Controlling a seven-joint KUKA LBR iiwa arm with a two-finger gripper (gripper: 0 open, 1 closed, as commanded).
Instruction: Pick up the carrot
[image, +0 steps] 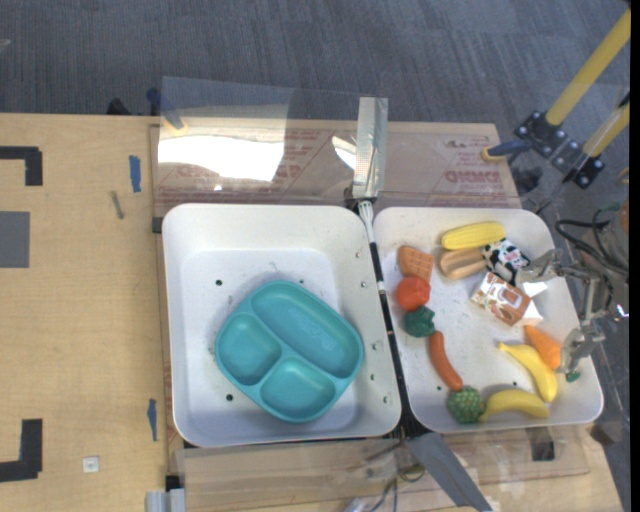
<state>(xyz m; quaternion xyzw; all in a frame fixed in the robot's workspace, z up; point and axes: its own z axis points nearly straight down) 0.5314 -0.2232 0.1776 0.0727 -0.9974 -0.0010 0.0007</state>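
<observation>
My claw (583, 342) hangs at the far right side of the right bin (470, 325), just beside the carrot (545, 346) on its right, and low over it as far as I can judge. It shows as a thin, washed-out tangle of metal against the white, so I cannot tell whether it stands wide or narrow. The carrot lies flat on the bin floor, a short orange wedge whose green tip points toward the claw; nothing lifts it, and I see no part of my claw closed around it, so I count it as not yet grasped. Touching the carrot on its near-left side is a yellow banana (534, 369), and a second banana (518, 403) lies just beyond that. Up and left of the carrot sits a small printed carton (502, 300), close enough to get in the way. Farther left of the carrot lie a long red-orange piece (446, 361) and a broccoli floret (464, 405), well apart from it. Much farther left of the carrot, in the left bin (200, 240), rests a teal divided plate (288, 348). By my reckoning the approach is made: the close, the grip and the lift are all left to do.
</observation>
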